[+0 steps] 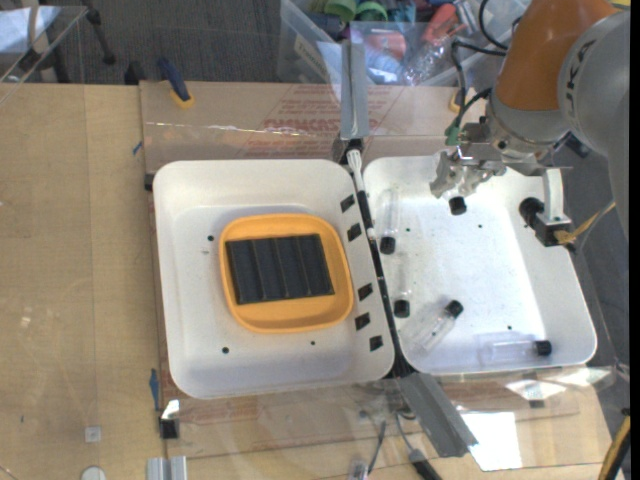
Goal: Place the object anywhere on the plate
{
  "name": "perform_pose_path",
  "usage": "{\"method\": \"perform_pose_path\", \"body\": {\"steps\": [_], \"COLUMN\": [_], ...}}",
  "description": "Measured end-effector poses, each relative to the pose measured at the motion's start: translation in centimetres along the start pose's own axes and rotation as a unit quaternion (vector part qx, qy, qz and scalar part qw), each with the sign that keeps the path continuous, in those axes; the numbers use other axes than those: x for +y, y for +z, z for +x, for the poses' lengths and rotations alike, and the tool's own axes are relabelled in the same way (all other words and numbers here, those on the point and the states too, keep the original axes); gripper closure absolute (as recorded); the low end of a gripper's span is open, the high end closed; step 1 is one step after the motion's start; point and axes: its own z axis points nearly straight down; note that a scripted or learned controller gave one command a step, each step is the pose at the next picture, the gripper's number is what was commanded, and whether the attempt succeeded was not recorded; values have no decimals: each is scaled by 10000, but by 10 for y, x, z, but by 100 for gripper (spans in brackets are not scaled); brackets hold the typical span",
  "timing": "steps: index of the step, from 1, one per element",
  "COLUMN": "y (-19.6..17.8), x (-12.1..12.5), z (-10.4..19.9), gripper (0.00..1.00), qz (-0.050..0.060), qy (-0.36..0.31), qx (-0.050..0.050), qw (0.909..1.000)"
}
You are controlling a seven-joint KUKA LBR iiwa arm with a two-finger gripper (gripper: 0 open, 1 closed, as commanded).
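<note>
An orange plate [287, 310] with a dark ribbed centre lies in the left bin [190, 298]. Several clear tubes with black caps lie in the right bin [500, 268]: one [388, 220] along the divider, one [434, 324] near the front middle, one [512, 348] at the front right. My gripper [456, 180] hangs over the back of the right bin, far right of the plate. A small black cap [457, 205] sits just below it; whether that piece is held or resting on the bin floor is unclear.
A row of black clips [358, 258] runs along the divider between the bins. A clear box of colourful items [400, 8] stands behind the bins. A black fixture [540, 218] sits at the right bin's right wall.
</note>
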Motion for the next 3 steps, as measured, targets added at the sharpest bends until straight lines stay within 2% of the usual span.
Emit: {"method": "perform_pose_path", "body": {"steps": [1,3], "y": [-47,-53], "x": [1,2], "z": [62,145], "gripper": [100,100], "qz": [-18,-21], "qy": [-747,-1548], "qx": [6,7], "qw": [9972,9879]}}
